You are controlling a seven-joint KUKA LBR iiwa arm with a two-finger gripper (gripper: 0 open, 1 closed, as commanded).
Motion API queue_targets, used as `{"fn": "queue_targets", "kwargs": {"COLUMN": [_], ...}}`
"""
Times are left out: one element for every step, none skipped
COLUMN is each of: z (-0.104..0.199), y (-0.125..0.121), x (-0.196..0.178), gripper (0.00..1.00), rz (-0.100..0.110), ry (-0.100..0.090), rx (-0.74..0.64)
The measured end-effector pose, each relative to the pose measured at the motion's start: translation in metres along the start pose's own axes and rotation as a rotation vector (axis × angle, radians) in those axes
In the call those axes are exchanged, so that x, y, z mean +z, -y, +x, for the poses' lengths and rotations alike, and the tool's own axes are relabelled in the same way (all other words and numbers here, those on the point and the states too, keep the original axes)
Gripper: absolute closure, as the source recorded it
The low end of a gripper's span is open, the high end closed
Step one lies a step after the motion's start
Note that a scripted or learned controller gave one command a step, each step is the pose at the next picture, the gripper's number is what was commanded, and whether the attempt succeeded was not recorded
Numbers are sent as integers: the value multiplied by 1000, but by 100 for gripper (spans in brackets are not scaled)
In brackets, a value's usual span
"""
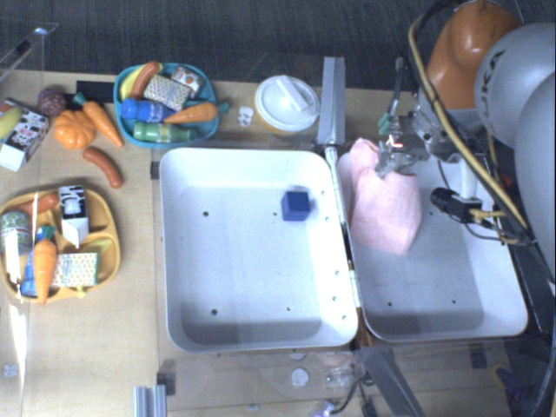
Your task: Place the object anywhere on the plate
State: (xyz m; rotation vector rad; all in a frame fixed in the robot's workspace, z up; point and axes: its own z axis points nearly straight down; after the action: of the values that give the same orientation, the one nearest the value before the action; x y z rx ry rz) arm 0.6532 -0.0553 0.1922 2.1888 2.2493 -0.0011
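While the gripper hangs over the back edge of the right bin, its state cannot be told. Just under it lies a pink cloth-like object, touching or nearly so; a grasp is not visible. A small blue block sits in the left bin, toward its back right corner. I can make out no plate in either bin, so the placing looks not yet done.

My worktop carries two white bins, a blue bowl and a yellow bowl of toy food, a loose pumpkin, carrot and sausage.
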Motion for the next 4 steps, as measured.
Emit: {"fn": "queue_targets", "kwargs": {"z": [1,46,91,135], "y": [-1,1,-6,-14], "x": [-33,-37,-30,-37], "gripper": [100,100,100,100], "rz": [-2,-1,-4,-9], "ry": [-2,-3,-2,0], "rx": [-9,-414,-817,-1217]}}
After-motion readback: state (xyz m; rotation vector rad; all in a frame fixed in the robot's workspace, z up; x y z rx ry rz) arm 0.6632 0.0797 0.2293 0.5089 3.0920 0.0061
